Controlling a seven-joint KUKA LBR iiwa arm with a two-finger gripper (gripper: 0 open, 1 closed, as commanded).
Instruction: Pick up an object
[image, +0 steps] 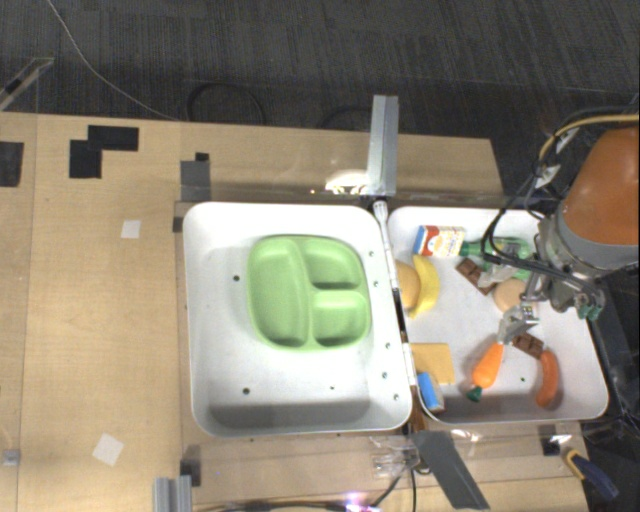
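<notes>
On the wooden bench (90, 330), with the right bin (590, 400) full of toy food, my gripper (517, 325) hovered empty and parted just above the carrot (486, 368), so I judged descent and closing came next.

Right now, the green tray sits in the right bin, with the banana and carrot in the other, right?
Not quite. The camera view shows the green tray in the left bin; the banana and carrot lie in the right bin.
</notes>
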